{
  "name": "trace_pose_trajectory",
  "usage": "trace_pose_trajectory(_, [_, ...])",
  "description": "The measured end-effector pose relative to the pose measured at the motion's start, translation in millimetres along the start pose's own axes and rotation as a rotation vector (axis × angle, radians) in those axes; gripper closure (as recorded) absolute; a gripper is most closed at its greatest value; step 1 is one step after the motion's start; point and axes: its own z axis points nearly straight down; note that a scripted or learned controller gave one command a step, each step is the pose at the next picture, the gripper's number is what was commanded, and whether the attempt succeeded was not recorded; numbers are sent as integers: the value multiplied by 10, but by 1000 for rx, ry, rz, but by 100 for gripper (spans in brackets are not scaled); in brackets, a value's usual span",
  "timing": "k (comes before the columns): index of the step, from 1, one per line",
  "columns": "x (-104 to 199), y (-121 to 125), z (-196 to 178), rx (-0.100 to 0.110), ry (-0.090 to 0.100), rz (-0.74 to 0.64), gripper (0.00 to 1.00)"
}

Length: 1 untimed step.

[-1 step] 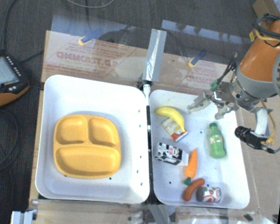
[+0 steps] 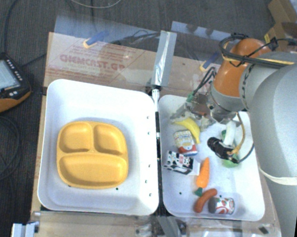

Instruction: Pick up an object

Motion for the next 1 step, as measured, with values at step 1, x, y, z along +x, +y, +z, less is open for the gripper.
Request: trace_pose_trajectory(1, [1,-14,-70,9,-2,-1,100])
